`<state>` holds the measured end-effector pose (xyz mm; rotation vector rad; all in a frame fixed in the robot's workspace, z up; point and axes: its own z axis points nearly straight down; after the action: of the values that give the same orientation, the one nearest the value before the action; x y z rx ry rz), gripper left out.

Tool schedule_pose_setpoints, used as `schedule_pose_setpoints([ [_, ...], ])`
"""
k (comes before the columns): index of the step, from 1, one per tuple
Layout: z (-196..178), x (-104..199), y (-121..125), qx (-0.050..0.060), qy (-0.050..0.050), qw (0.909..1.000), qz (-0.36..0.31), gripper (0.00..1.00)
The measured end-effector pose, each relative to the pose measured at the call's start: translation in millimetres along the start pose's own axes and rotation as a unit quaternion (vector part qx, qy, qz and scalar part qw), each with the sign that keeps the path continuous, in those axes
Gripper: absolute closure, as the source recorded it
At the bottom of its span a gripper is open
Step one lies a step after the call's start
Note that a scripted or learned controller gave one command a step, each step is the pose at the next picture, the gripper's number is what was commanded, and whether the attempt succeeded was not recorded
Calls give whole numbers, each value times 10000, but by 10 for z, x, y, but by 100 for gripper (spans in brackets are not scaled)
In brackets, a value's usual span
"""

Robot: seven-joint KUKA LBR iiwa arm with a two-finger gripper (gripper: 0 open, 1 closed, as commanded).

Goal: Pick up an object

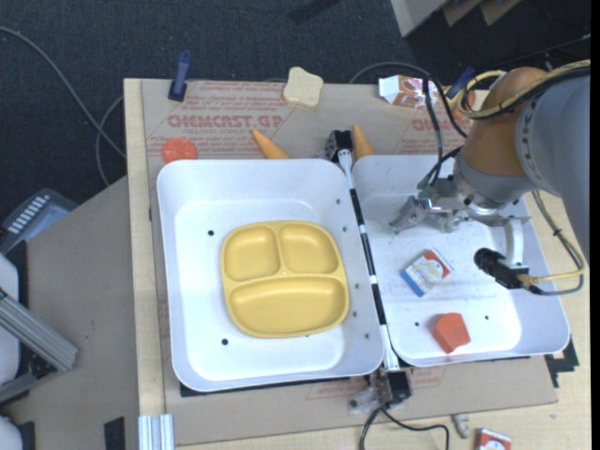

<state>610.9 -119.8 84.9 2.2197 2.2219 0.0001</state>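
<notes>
Orange block (451,332), a small chunky wedge at the lower right of the right bin (487,345), wants a straight descent centred on it, clear of the blue-and-white carton (427,272) above, by the gripper (422,212), which hovers with its prongs apart near the bin's upper left.

The bench bore 2 white bins, the left bin (187,279) holding 1 yellow divided plate (283,277) and the right bin (525,331) holding 1 small blue-and-white carton (427,272) and 1 orange block (451,332), beside 1 bread-slice piece (303,86).
</notes>
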Motion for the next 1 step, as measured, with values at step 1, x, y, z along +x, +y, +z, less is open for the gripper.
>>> schedule_pose_setpoints([
  [1,4,-33,-288,13,6,10000,8,0],
])
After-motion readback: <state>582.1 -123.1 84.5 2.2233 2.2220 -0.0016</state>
